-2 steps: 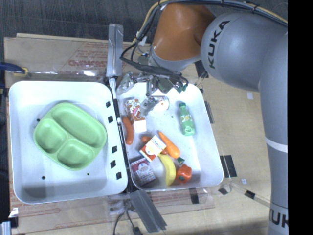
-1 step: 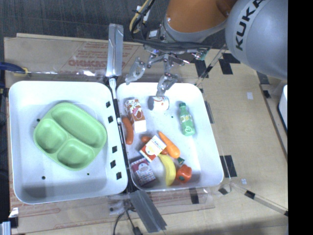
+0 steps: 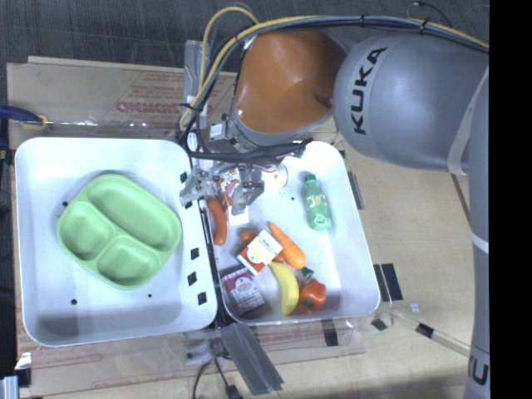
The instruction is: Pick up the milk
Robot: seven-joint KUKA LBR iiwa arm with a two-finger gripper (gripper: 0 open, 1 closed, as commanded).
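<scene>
overhead, the kuka arm (image 3: 399, 98) reaches in above the right bin (image 3: 359, 248), its gripper (image 3: 235, 191) hanging low over that bin's upper left corner; whether the gripper is wide or narrow cannot be told from this angle, and nothing is seen between its tips. the milk (image 3: 263, 250), a small carton with a white and orange face, lies toward the bin's middle, below the gripper and apart from it. a carrot (image 3: 288, 245) touches the carton's right side, a banana (image 3: 287, 288) curves just below it, and a sausage (image 3: 219, 219) lies along the bin's left wall near the gripper. a green bottle (image 3: 316, 201) rests by the bin's right wall, a dark packet (image 3: 243, 293) sits at the bin's lower left, and a red pepper (image 3: 312, 294) sits beside the banana. a green divided plate (image 3: 119, 229) sits in the left bin (image 3: 41, 306). the step in hand appears to be the approach: the gripper would do well to travel down the bin toward the carton, line up across its narrower sides, and descend clear of the carrot, since a crowded grasp could catch the wrong item.
</scene>
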